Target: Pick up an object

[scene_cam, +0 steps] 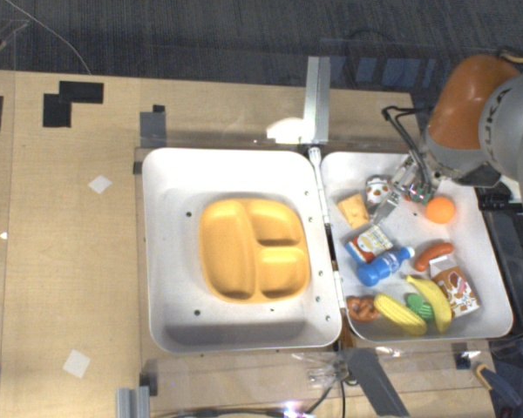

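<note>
The gripper [399, 190] is low in the right bin [497, 316], near the bin's far side and just left of the orange ball [440, 209]. Whether its fingers are released or clenched cannot be told; the tips are too small and blurred against the clutter. Nothing is visibly raised, so by my judgement the pick is not yet made: the arm is down among the things, and the closing and the lift are left to do.

The likeliest thing to be picked is the small white-and-dark toy [376, 187] just left of the gripper, touching or nearly touching it. It looks small, rounded and lumpy, pale with dark patches, and its shape is hard to make out. It lies close beside a yellow wedge of cheese [353, 209], which may get in the way.

Nearer than the orange ball lie a red-and-white packet [367, 245], a blue bottle [383, 266], a sausage [433, 254], two bananas [399, 313], a green piece [416, 303], a pretzel [361, 306] and a small carton [458, 290].

The left bin [170, 233] holds a yellow divided tray [251, 249], well apart from the gripper.
</note>
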